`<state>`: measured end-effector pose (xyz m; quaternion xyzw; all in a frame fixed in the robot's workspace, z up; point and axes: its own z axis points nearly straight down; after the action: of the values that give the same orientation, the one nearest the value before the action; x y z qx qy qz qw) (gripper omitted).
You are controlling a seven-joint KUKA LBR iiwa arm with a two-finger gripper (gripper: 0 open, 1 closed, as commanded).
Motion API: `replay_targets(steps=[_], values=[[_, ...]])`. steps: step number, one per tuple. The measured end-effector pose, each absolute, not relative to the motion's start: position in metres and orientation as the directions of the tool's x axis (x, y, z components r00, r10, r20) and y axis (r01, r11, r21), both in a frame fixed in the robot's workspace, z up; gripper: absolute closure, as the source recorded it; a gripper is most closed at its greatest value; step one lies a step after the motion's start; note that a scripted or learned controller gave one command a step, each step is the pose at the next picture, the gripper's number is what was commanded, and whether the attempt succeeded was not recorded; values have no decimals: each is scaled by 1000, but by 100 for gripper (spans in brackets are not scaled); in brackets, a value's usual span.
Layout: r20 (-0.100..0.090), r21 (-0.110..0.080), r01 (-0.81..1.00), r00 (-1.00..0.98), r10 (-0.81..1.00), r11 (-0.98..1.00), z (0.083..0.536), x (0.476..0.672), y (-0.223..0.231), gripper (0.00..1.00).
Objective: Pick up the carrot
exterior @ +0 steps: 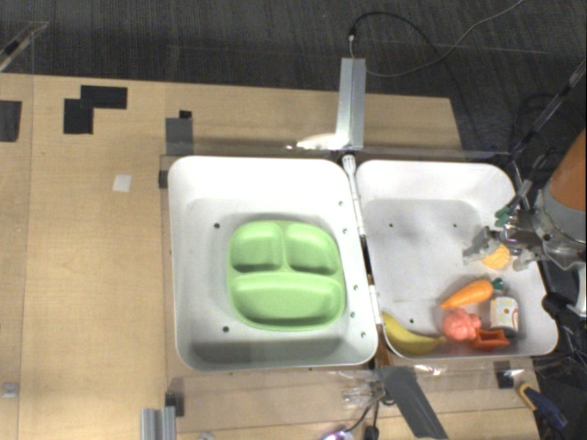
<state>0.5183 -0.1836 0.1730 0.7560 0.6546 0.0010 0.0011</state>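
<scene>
The carrot [470, 292], orange with a small green top, lies on the floor of the right bin [413, 200], near that bin's front right. My gripper [502, 251] hangs at the bin's right side, just above and to the right of the carrot and apart from it. It looks open, its fingers spread to either side of a small yellow wedge [496, 259]. Nothing of the carrot is between them.
Close around the carrot lie a banana [408, 335], a pink toy [460, 324], a small white block [503, 313] and a red-orange piece [492, 340]. A green divided plate [285, 273] sits in the left bin [193, 246]. A metal post [352, 104] stands behind the bins.
</scene>
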Motion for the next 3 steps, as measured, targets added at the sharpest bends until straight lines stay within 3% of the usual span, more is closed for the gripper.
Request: replay_targets(steps=[1, 2, 3], values=[[-4, 18, 1000, 8, 1000, -8, 90, 513, -202, 0], [-5, 6, 886, -464, 886, 464, 132, 500, -187, 0], [-9, 11, 881, -473, 881, 473, 90, 572, -189, 0]])
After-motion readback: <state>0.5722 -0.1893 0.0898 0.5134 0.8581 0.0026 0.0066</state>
